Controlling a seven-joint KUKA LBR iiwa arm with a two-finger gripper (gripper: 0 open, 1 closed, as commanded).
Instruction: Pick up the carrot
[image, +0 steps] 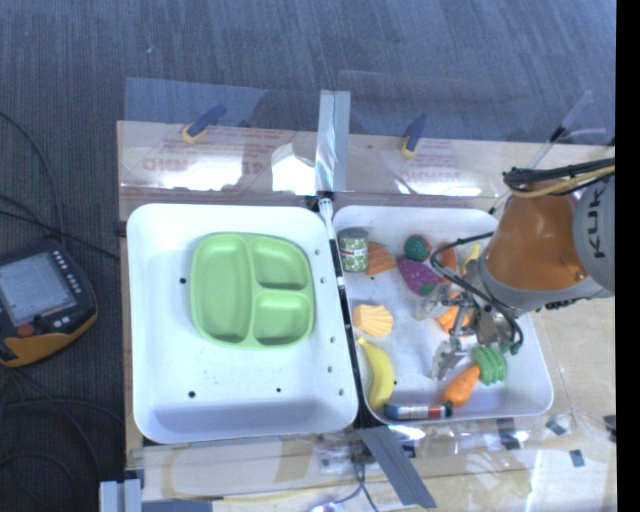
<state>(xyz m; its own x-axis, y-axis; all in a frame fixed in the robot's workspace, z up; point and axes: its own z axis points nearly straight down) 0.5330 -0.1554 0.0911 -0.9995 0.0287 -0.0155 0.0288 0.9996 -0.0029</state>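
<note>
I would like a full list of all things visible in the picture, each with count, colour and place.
bins: two, white, side by side on the bench
divided plate: one, green, in the left bin
can: one, green label, right bin, top left
banana: one, yellow, right bin, lower left
yellow toy food: one, right bin, above the banana
carrot: one, orange with green top, right bin, lower right
marker: one, red and dark, along the right bin's front wall
handheld controller: one, grey and orange, floor at left
arm: one, grey with orange band, over the right bin
claw: one, just above the carrot
</note>
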